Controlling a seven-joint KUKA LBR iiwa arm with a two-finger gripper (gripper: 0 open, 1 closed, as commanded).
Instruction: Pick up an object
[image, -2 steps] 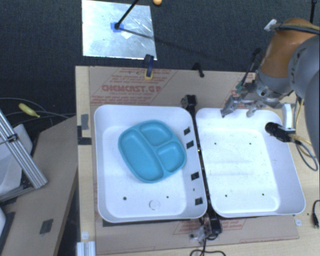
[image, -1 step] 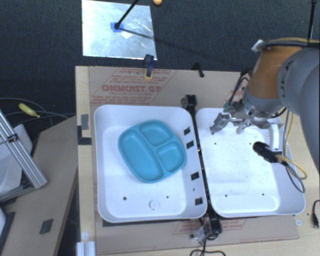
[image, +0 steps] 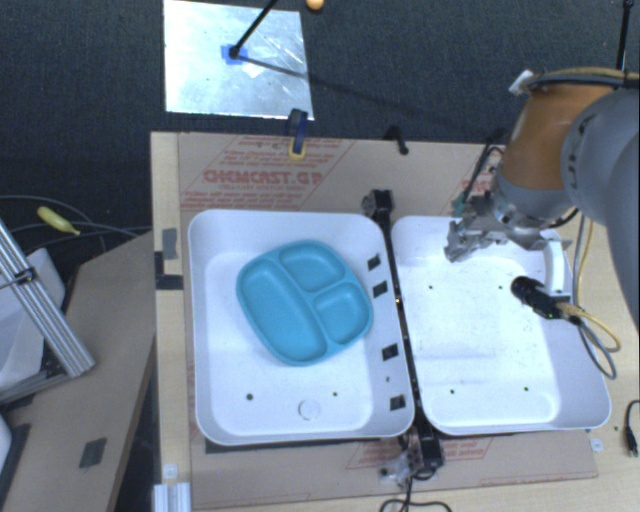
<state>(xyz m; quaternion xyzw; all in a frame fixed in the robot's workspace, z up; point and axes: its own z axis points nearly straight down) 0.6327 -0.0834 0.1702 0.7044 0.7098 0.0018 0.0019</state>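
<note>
Dark carpet surrounds a bench (image: 262, 168) topped with cardboard, two white bins side by side. Left bin (image: 204, 330): a blue divided plate (image: 300, 300) lies flat near its middle, turned at an angle, the only loose object I can make out and so the likely pick. Black clips run along the seam (image: 392, 305) between the bins. Right bin (image: 480, 405): the gripper (image: 463, 248) hangs over its far left corner, well apart from the plate; can't tell whether it is released or clenched, and nothing is visibly held. Arm (image: 560, 140) comes in from the right. Risks, as I judge them: closing where it is now catches nothing, since the plate is in the other bin. Crossing low could snag the seam clips. The plate is wide and shallow, so only the rim offers a grip; a centred descent would just press on it, and a rim pinch may slip or tip it.
</note>
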